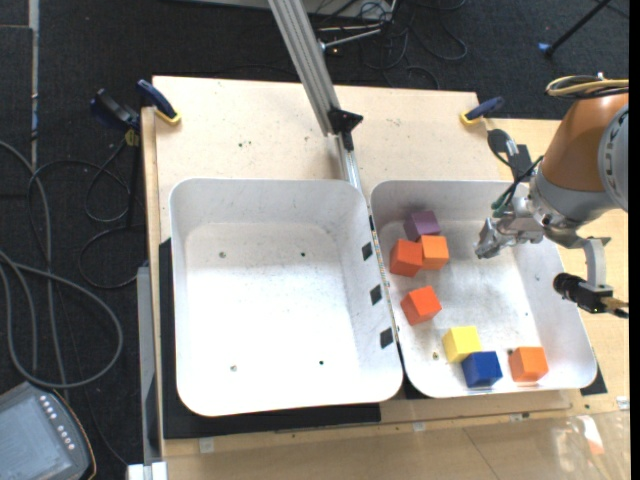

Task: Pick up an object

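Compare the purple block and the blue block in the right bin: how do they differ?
The purple block sits at the far end of the right bin, touching the orange blocks; the blue block lies near the front edge, against the yellow block. Purple is pale, blue saturated. Both are small cubes of similar size.

- I saw a purple cube [422, 222] at the top of a tight cluster in the right bin [560, 298].
- Just below it sat two orange cubes, one larger [405, 257] and one smaller [435, 250], side by side and seemingly touching.
- A lone orange cube [421, 304] lay tilted below them, near the bin's left wall.
- Near the front rim, a yellow cube [460, 343] met a blue cube [482, 368] at a corner.
- Another orange cube [528, 363] rested just right of the blue one.
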`<state>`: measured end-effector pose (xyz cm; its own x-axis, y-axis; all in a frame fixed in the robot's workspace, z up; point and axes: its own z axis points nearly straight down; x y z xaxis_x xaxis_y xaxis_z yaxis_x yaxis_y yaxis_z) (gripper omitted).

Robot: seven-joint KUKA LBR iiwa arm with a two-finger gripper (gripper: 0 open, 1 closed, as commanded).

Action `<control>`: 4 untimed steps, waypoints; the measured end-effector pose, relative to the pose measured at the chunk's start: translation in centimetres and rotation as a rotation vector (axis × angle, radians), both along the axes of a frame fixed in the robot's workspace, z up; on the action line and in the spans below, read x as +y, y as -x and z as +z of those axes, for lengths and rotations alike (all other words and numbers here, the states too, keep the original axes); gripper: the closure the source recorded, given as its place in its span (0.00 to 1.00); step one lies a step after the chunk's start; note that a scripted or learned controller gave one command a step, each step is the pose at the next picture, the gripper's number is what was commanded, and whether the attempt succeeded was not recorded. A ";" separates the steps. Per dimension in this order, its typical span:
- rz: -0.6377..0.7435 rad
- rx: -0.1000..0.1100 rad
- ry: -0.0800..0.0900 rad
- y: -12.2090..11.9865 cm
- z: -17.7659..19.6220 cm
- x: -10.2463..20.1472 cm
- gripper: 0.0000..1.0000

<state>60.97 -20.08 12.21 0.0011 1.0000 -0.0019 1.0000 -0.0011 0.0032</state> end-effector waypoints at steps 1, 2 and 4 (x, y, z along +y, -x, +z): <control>0.003 -0.005 0.001 -0.9 6.1 -0.3 1.00; 0.004 -0.006 0.002 -1.1 12.5 -0.3 1.00; 0.008 0.003 -0.003 -0.9 13.1 4.0 1.00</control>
